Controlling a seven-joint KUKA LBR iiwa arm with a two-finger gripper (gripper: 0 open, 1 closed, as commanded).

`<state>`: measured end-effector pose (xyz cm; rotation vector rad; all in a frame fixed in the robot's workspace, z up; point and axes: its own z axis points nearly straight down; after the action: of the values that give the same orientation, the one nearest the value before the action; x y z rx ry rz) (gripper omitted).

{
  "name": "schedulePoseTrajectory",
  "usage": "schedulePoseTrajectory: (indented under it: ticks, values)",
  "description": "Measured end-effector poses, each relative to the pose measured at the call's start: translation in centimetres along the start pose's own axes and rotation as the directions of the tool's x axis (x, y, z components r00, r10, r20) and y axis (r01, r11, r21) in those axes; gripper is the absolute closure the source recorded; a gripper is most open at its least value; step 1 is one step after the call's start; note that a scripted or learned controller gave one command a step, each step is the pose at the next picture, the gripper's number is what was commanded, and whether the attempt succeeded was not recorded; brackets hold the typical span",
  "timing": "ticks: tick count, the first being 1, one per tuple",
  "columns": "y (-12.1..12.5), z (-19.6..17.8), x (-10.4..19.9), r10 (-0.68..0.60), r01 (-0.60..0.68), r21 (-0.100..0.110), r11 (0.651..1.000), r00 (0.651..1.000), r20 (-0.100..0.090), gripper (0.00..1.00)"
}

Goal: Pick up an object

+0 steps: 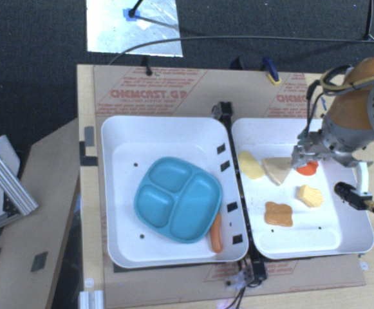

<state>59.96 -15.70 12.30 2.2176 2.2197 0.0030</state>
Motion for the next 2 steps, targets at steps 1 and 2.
schedulePoseTrajectory:
  ticks: [1,2]
  values:
    - [0.3,-5.4,1.0,-0.005,0.005,-0.002,1.000,1.000,0.000,1.00]
    - [0.5,-10.8,1.0,-0.005,0.005,-0.003,1.000,1.000,0.000,1.00]
